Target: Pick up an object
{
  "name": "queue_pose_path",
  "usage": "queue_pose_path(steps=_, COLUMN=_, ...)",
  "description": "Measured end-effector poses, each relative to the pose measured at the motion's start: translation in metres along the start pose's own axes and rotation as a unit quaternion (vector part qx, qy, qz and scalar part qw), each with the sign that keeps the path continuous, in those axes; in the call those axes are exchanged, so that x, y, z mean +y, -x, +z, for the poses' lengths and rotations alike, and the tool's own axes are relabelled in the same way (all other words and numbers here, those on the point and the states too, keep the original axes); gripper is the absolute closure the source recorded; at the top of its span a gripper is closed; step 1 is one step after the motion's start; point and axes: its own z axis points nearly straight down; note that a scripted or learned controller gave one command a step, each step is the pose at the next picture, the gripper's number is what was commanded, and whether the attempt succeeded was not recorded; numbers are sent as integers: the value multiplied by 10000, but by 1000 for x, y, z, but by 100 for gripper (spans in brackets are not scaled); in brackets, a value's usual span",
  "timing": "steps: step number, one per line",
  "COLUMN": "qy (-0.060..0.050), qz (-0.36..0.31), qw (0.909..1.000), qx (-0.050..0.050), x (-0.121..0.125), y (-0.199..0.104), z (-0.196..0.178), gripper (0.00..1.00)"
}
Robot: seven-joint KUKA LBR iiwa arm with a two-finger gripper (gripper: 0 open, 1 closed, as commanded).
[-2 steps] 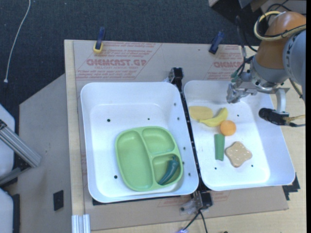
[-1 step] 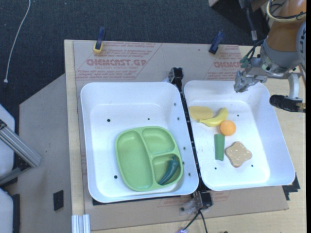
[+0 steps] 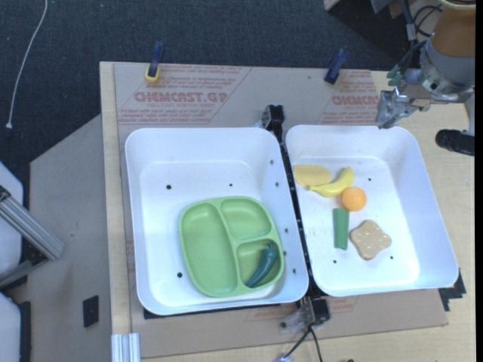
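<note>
While gripper (image 3: 389, 117) hovers over right bin (image 3: 423, 164) far rim, finger state unclear; banana (image 3: 337, 185) touches orange (image 3: 353, 198).

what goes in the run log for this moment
gripper: above right bin far rim, holds nothing | orange ball: in right bin | pick: not started

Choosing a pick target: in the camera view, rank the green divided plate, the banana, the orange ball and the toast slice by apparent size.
1. green divided plate, by far the largest
2. banana
3. toast slice
4. orange ball

The banana and the toast slice look close in area, so their order is unsure.
</note>
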Motion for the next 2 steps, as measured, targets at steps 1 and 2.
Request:
queue_pose_path(steps=1, qy=-58, qz=-21, qw=10000, qx=25, x=-22, y=-57, z=-2, gripper=100)
queue_pose_path(steps=2, qy=-60, qz=-28, qw=10000, qx=30, x=-35, y=-118, z=-5, gripper=100)
